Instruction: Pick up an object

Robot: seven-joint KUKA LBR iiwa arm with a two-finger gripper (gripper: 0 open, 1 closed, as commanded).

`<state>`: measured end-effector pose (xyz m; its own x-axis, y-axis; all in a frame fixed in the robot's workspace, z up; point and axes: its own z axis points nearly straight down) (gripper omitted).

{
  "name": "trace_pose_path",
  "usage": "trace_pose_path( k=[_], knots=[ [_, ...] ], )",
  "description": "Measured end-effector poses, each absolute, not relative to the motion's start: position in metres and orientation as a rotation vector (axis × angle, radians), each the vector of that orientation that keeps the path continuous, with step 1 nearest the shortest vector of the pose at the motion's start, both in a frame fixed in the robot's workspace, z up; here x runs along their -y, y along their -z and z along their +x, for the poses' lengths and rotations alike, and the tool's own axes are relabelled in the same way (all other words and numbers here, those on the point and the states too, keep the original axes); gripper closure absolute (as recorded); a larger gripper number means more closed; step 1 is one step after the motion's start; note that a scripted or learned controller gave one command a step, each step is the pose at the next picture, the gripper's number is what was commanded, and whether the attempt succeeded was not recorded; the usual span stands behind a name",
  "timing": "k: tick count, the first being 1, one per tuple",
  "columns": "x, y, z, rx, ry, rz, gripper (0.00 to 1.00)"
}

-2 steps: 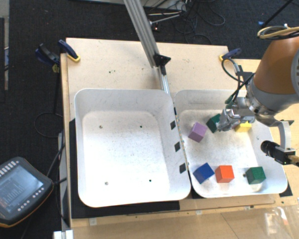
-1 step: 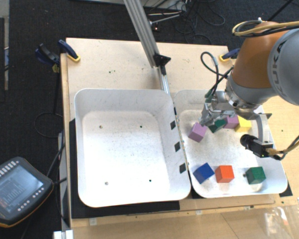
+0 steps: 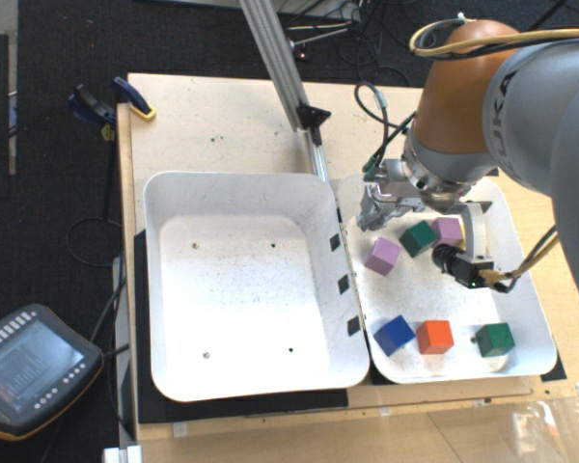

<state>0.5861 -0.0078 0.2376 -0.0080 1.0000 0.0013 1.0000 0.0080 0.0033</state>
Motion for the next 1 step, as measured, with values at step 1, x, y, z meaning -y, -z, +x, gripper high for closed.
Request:
trace_pose_path(
  k=[1],
  knots=[
    [-0.0463,-0.2432,0.6106,-2.23,-0.006,2.211,1.0]
  ],
)
